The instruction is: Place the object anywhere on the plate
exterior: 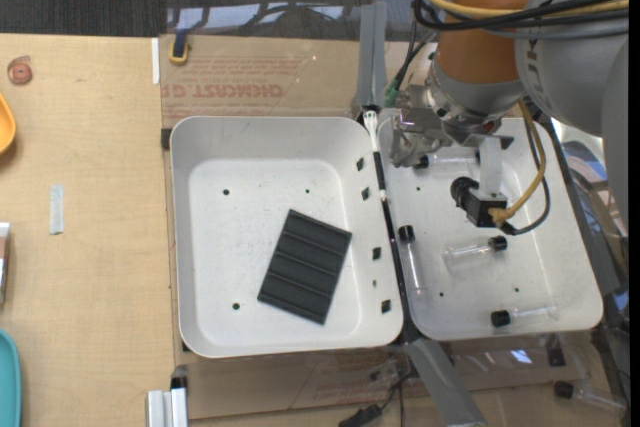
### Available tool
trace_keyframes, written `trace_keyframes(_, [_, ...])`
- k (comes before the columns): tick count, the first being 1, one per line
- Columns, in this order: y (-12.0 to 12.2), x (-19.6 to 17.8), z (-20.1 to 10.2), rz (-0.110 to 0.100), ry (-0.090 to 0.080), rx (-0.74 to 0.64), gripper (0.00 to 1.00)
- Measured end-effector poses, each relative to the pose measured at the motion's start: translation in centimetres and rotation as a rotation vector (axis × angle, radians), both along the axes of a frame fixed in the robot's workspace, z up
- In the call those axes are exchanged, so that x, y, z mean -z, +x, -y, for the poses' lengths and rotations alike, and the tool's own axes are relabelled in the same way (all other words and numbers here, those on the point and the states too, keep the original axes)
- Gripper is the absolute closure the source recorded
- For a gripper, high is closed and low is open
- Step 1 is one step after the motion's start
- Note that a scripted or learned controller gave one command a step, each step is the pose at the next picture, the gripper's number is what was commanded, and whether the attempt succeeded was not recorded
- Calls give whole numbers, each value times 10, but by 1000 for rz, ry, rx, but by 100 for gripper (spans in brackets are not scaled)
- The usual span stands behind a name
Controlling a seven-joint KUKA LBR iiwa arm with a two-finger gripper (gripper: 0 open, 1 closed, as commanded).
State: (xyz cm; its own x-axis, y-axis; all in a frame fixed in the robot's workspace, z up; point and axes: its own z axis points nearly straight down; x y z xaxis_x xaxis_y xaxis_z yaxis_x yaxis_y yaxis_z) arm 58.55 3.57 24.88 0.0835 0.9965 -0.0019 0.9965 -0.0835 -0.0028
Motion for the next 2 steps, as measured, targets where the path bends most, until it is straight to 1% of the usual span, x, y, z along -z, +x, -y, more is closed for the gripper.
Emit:
trace_keyframes(1, [-72, 59, -26, -2, 2, -392, 100])
trace_keyframes(2, [-108, 59, -54, -2, 1, -235, 100])
